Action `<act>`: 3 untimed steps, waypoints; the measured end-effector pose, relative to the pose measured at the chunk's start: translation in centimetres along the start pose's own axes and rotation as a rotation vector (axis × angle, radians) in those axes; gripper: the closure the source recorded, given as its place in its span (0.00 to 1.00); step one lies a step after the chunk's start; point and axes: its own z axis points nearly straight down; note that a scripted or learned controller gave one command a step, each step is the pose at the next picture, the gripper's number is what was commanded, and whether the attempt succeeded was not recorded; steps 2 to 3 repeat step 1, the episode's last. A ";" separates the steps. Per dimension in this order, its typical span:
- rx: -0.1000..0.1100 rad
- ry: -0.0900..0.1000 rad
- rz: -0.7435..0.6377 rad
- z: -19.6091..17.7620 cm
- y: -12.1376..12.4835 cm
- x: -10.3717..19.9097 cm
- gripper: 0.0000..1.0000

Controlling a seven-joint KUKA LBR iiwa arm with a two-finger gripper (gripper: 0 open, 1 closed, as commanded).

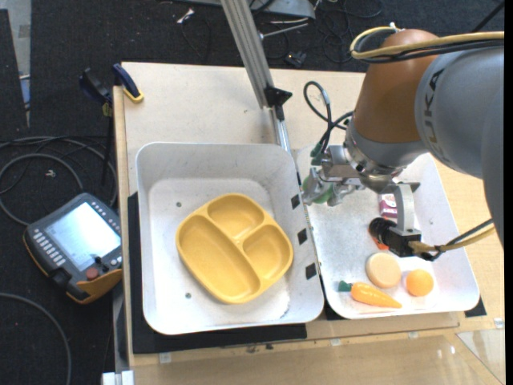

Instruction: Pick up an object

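The objects open to picking lie in the right bin (346, 243): a toy carrot (375, 295), a pale round piece (385, 269) and a small orange ball (419, 282) are clustered at its near corner, and a pink item (389, 207) is partly covered by the wrist farther back. The gripper (325, 184) is seen low beside the bin's left wall, apart from that cluster. Whether it is released or clenched cannot be told, and nothing is seen held by it. The task is therefore judged barely begun, with approach, grasp and lift all left to do. A yellow divided plate (234, 247) is laid in the left bin (160, 171) on the desk (184, 103). The wall between the bins, just beside the gripper, could be struck.
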 end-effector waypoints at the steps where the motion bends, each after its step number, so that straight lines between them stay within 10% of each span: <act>1: -0.003 0.001 -0.001 -0.1 0.9 6.2 1.00; 3: -0.003 0.001 -0.001 -0.1 0.9 6.2 1.00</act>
